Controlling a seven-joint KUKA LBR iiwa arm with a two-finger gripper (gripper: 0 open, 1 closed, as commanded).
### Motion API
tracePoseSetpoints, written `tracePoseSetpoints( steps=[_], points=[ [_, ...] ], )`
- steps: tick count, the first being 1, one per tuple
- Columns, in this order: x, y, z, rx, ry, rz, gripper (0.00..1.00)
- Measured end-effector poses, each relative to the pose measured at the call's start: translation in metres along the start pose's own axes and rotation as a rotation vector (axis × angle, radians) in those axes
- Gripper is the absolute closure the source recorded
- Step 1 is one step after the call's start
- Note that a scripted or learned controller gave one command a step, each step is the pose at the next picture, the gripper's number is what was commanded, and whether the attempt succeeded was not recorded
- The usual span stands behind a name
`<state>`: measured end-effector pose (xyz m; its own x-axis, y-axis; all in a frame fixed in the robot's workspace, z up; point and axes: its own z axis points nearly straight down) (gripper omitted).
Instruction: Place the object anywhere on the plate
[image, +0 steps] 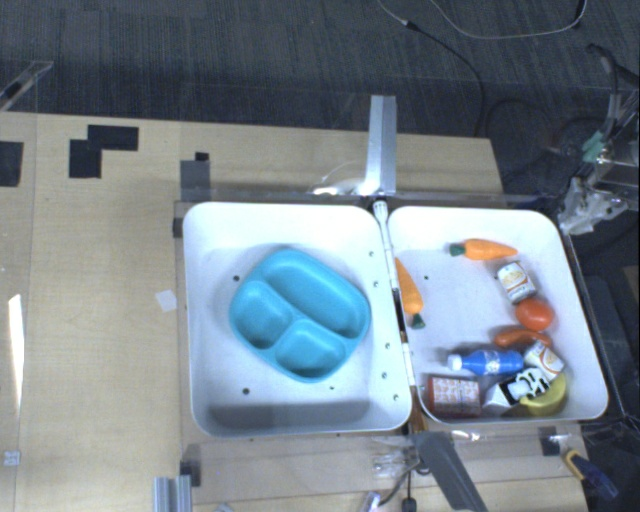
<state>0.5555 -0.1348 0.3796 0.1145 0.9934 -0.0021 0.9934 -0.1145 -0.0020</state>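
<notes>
A blue plate (300, 312) with three compartments lies in the left bin (210, 400), slightly left of its middle, with nothing on it. The loose objects are all in the right bin (450, 225). An orange carrot (482, 250) lies near its back wall. A second carrot (408, 292) rests against the divider between the bins. A small can (514, 280) and a red tomato (534, 314) sit along the right side.
At the right bin's front lie a blue bottle (488, 361), a brown packet (455, 395), a black-and-white item (525, 384), a yellow piece (546, 399) and another can (545, 357). A metal post (382, 140) stands behind the bins.
</notes>
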Motion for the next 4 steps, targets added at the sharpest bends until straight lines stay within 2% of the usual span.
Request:
tracePoseSetpoints(
  steps=[1, 2, 3, 4],
  points=[
    [0.039, -0.032, 0.138, 0.002, 0.002, -0.183, 1.0],
    [0.093, -0.037, 0.199, 0.003, 0.003, -0.337, 1.0],
    [0.151, -0.073, 0.167, 0.0, 0.003, -0.83, 1.0],
    [0.23, -0.095, 0.199, 0.002, 0.003, -0.849, 1.0]
  ],
)
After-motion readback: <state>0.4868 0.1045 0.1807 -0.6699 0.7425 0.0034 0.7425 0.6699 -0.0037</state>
